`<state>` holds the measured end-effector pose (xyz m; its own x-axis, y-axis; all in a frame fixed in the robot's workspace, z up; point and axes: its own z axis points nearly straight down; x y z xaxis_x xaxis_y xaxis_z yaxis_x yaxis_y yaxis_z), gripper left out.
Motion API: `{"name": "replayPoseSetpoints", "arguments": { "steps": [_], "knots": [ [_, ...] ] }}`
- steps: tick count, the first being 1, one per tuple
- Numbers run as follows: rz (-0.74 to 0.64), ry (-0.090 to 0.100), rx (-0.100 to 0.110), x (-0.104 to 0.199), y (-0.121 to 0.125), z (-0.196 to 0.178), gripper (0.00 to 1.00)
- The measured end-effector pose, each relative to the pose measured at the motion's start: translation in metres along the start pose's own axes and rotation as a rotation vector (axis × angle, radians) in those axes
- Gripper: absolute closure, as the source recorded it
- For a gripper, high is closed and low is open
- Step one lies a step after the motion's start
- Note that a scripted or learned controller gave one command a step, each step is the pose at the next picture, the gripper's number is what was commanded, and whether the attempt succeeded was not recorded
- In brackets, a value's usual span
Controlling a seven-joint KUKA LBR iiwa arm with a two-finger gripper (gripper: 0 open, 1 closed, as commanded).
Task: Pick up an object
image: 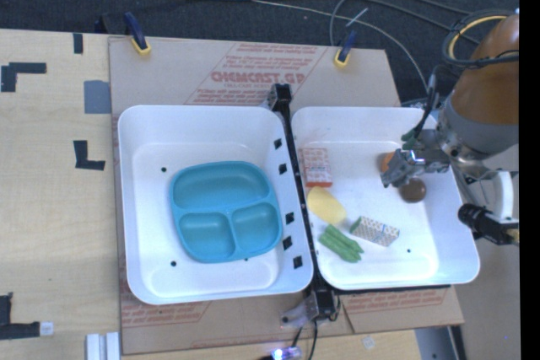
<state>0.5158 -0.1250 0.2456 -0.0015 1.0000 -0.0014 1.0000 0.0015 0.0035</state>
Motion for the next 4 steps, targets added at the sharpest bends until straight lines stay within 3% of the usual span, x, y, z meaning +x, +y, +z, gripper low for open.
{"name": "replayPoseSetpoints", "arguments": {
  "steps": [3, 4],
  "knots": [
    [-0.005, 0.002, 0.005, 0.147, 0.059, -0.005, 1.00],
    [-0.003, 0.001, 0.005, 0.187, 0.078, 0.013, 1.00]
  ]
}}
